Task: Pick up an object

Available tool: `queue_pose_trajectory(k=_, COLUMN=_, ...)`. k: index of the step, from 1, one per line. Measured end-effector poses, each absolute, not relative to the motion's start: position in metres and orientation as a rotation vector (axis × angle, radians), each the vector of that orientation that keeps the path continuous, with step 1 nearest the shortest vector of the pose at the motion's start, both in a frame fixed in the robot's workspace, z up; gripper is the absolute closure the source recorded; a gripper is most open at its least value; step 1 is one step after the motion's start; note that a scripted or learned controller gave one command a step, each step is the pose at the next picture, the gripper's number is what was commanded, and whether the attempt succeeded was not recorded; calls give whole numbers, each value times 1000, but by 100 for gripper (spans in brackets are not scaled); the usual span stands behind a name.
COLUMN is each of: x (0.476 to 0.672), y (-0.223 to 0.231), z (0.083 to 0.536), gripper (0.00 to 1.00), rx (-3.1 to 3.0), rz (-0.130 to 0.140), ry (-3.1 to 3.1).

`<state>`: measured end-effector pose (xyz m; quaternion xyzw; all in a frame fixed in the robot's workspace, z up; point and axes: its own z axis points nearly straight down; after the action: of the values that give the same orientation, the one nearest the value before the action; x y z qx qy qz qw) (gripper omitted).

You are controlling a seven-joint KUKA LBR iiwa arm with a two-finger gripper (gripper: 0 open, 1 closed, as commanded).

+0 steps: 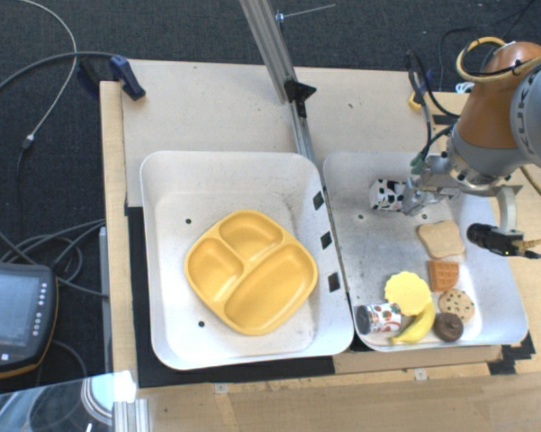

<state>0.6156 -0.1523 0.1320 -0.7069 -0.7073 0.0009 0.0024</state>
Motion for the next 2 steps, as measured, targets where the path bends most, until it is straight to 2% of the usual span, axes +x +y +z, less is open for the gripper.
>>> queue_pose_trajectory(k=1, x=644, y=-172, z=125, gripper=100, rx=-2230, rz=-10, ry=-2231)
queue_pose_trajectory(k=2, x=600, y=-123, z=131, gripper=100, rx=-2214, rz=0, ry=-2222)
